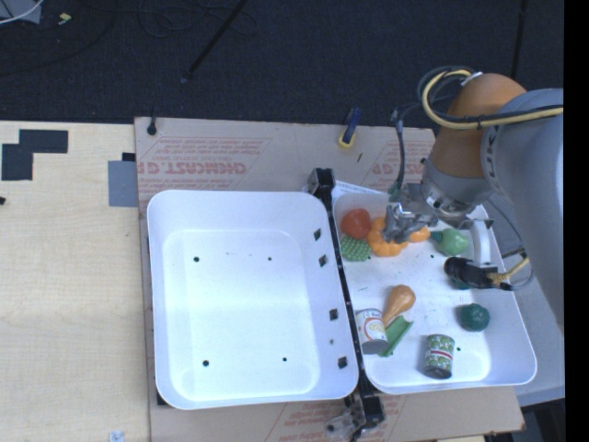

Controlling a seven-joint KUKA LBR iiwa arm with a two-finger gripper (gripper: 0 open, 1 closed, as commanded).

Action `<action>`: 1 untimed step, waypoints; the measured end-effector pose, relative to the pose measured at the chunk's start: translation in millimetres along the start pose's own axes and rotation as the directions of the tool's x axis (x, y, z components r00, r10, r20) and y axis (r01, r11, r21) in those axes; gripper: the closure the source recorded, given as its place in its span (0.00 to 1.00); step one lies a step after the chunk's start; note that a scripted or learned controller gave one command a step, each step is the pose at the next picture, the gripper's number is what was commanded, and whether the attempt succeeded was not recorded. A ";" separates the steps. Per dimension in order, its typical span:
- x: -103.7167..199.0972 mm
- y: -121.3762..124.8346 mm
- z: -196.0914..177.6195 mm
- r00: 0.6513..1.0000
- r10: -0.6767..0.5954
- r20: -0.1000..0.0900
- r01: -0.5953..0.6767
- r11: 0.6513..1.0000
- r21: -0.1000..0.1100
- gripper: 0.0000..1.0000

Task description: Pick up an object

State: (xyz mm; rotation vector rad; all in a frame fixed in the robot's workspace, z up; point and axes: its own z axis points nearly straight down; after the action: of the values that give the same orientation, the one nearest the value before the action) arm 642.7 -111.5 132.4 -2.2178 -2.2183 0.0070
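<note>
A: Where are the jaws (398, 228) just now?

B: Low in the right bin (515, 362), at its far end, right over the orange toy (391, 243). They look down on it or touching it. How far apart they stand, I cannot tell; the wrist hides them.

A: So it has hold of something?

B: I would not say so. Nothing shows clearly between them. The orange toy lies on the bin floor, with a red ball (356, 221) just beside it on the left and a green mesh piece (354, 249) touching or nearly touching both.

A: What else is in there?

B: A pale green lump (452, 241) near the arm, a dark green ball (475, 317), a small can (439, 354), a pear-like piece (398, 300) lying by a green stick (398, 336) and a little tin (370, 324). The left bin (166, 238) holds none of these.

A: What could go wrong, then?

B: Crowding, mostly. The three things at the far end sit so close that a closing grip may catch the edge of the orange toy and shove it into the red ball, or pinch the mesh along with it. The toy looks flat and irregular, so it may slip out as the arm lifts.

A: And the bin wall?

B: Near enough that a pushed toy could wedge against it. The black cable end (465, 272) hanging by the wrist might also drag the pale green lump.
</note>
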 end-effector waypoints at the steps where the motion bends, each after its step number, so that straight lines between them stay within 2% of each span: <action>1: -33.4 -40.7 47.4 1.000 0.003 -0.001 -0.003 1.000 -0.001 1.00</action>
State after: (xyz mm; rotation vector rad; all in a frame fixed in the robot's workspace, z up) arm 601.7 -144.9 85.2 -2.2210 -2.2151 0.0058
